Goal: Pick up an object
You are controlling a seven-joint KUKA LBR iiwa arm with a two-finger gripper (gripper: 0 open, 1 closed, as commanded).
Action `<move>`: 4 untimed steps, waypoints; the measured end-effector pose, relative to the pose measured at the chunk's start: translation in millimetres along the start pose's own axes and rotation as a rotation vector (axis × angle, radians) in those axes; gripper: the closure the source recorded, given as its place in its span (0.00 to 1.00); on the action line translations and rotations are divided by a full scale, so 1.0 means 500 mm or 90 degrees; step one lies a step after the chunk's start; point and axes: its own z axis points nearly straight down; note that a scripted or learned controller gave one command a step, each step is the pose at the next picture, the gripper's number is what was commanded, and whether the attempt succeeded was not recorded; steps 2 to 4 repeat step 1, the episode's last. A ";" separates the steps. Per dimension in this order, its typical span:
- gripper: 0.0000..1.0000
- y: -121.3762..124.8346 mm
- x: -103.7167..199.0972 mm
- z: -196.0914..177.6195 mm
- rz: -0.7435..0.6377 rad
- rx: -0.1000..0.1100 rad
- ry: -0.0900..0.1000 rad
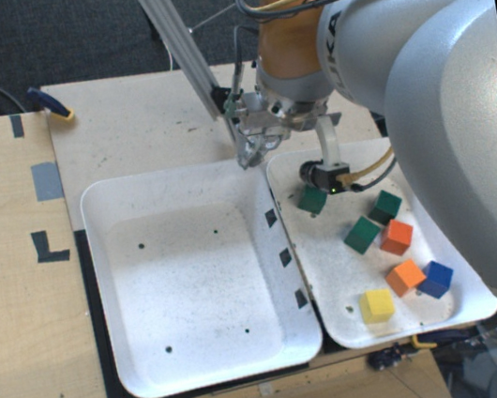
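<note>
My claw (249,153) sits at far corner of right bin (333,270); can't tell how open or if loaded. Green cube (311,200) nearest, so prob. next pick.

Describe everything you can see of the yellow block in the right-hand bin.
The yellow block is a small cube, plain and matte-looking, with no markings visible. It sits flat on the white floor of the right bin, nearest that bin's front rim of all the blocks there. An orange block lies just behind it to the right; whether the two touch cannot be told. Nothing grips or covers it.
</note>
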 end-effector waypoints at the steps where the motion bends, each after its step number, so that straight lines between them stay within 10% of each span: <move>1: 1.00 -0.008 0.099 -0.007 0.001 0.001 -0.001; 4: 1.00 -0.008 0.099 -0.007 0.001 0.001 -0.001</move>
